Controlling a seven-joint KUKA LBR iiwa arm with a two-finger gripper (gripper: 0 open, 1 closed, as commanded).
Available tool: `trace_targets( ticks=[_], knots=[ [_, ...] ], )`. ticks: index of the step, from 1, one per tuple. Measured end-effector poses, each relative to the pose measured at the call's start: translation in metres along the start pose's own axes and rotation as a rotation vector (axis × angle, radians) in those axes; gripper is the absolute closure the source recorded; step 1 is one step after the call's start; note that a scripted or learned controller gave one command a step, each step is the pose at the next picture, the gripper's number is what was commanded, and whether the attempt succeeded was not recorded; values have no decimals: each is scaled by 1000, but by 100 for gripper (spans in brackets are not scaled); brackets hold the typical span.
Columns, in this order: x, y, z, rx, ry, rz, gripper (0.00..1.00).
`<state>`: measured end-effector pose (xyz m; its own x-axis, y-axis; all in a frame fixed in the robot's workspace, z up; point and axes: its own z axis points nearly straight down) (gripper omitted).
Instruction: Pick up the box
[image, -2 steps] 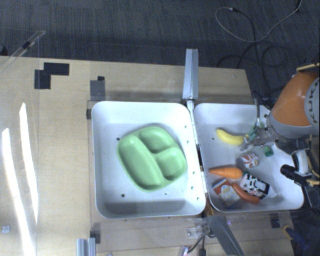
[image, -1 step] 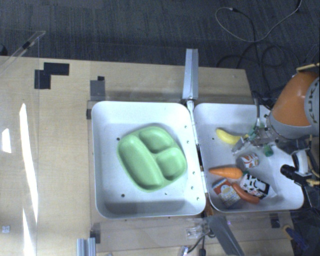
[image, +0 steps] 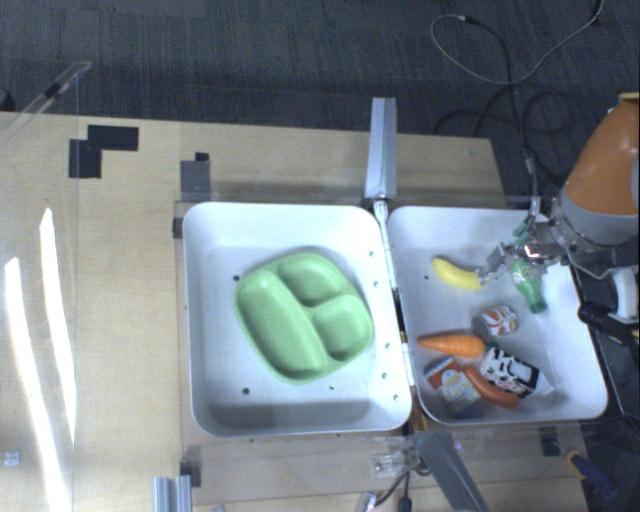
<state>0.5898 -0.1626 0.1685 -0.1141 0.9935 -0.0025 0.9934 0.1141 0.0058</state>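
Presently, box (image: 454, 386): small, flat, orange-and-blue printed face, writing unreadable; lies in right bin (image: 420, 240), front left, beside carrot (image: 452, 344). End effector (image: 528, 250) above far right of that bin, near green bottle (image: 528, 284); grip state cannot be told.

We take the box (image: 511, 372) to be the small carton printed in black and white cow patches. It lies flat and slantwise in the right bin (image: 590, 398), well below the jaws and apart from them, its left end against an orange thing (image: 492, 391).
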Motion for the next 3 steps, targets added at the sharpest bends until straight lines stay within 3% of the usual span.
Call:
trace_targets(
  ticks=[1,2,3],
  knots=[
    [23,-6,81,-2,1,269,0],
    [-29,-65,66,4,4,545,0],
    [-29,-62,56,1,3,539,100]
  ],
)
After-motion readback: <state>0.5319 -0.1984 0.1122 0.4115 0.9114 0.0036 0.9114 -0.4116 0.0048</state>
